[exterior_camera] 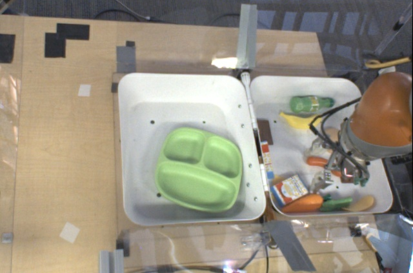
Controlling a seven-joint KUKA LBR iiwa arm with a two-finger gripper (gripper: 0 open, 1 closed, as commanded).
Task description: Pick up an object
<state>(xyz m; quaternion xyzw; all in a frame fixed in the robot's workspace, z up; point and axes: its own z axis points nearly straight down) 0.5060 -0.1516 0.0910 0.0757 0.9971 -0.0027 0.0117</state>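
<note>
My gripper (337, 176) hangs low over the right side of the right bin (303, 80), below the arm's orange band (387, 111). A small red object (317, 161) lies just left of it. Along the bin's front edge lie an orange carrot (302, 203), a green vegetable (337, 204) and a beige piece (363, 202). A small printed carton (290, 188) sits left of the gripper. A green bottle (311, 103) and a yellow banana (296, 121) lie toward the back of the bin. I see nothing held in the gripper.
The left bin (135, 136) holds a green divided plate (200, 168). A dark flat item (264, 133) and a red-and-white packet (266, 161) lie along the divider wall of the right bin. Black cables loop from the wrist over the bin.
</note>
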